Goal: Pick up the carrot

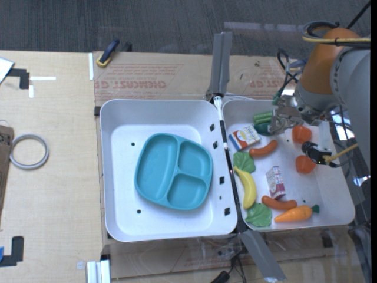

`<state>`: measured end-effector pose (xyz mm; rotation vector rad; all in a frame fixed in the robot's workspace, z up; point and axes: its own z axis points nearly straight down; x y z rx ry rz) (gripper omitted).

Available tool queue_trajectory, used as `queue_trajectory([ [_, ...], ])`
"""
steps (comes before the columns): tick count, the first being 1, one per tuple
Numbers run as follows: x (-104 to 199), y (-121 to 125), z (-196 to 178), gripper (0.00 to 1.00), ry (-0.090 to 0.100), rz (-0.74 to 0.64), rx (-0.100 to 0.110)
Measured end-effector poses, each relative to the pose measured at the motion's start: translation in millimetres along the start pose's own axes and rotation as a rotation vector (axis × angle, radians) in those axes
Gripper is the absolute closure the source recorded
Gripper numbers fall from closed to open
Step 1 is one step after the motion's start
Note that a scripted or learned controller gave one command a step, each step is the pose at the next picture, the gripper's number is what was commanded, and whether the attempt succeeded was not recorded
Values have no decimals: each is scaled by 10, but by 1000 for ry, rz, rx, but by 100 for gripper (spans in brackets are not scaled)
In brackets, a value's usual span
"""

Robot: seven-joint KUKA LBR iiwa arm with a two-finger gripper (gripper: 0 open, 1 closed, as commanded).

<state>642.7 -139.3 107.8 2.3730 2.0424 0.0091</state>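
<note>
The carrot (293,214) is orange with a small green top. It lies flat near the front edge of the right bin (334,184), pointing left. My gripper (279,121) hangs over the back of that bin, far from the carrot and close to a green vegetable (263,122). The grey arm with its orange band (323,63) reaches in from the upper right.
The right bin also holds a red and white box (244,137), two sausages (263,150) (278,203), a banana (247,186), leafy greens (258,215), a small packet (275,181) and two red tomatoes (305,164). A blue divided plate (174,171) lies in the left bin (118,158).
</note>
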Motion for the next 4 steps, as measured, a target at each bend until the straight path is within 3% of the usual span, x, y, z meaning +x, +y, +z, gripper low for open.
queue_trajectory([
  [1, -3, 5, -96, 100, -2, -2, -1],
  [2, -451, -339, 159, 100, -2, 451, 15],
  [3, -684, -943, 156, 100, 2, 174, 15],
  [4, -734, -1145, -79, 100, 4, -113, 14],
])
